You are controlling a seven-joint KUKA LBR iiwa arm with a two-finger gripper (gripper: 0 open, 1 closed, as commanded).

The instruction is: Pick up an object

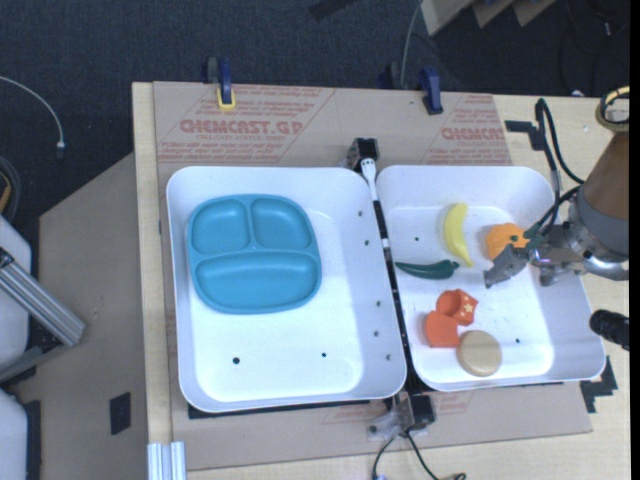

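Gripper low over right bin, jaw state impossible to tell, touching or just beside orange fruit, with banana left of it.

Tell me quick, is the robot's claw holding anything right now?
Gripper: cannot be told whether open or shut. It sits right beside the orange toy in the right bin, with nothing visibly between its fingers.
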